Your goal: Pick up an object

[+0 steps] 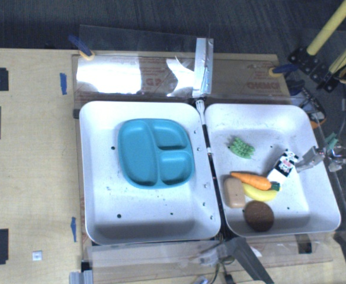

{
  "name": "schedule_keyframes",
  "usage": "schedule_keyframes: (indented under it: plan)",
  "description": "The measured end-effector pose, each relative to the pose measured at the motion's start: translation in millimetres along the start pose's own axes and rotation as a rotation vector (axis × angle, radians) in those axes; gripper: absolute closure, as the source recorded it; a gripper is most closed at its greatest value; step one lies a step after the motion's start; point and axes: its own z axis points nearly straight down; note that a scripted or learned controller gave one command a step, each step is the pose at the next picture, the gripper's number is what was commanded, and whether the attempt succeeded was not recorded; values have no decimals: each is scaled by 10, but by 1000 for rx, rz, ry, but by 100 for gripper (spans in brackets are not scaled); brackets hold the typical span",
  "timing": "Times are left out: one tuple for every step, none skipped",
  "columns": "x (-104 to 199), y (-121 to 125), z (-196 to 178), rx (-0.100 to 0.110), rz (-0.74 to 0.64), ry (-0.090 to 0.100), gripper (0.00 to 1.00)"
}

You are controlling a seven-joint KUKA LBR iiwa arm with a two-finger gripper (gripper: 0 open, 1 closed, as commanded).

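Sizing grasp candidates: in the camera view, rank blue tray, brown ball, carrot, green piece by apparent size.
1. blue tray, by far the largest
2. brown ball
3. carrot, longer than the ball but thin, so its place against the ball is unsure
4. green piece

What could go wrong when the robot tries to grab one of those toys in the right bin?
The carrot, banana, tan block and brown ball lie packed together, so the fingers may catch two at once or nudge neighbours aside. The ball looks round and might roll away. The green piece lies apart, probably easier.
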Motion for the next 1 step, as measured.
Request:
schedule_keyframes:
  plan:
    - [261, 537, 963, 5, 211, 2, 0]
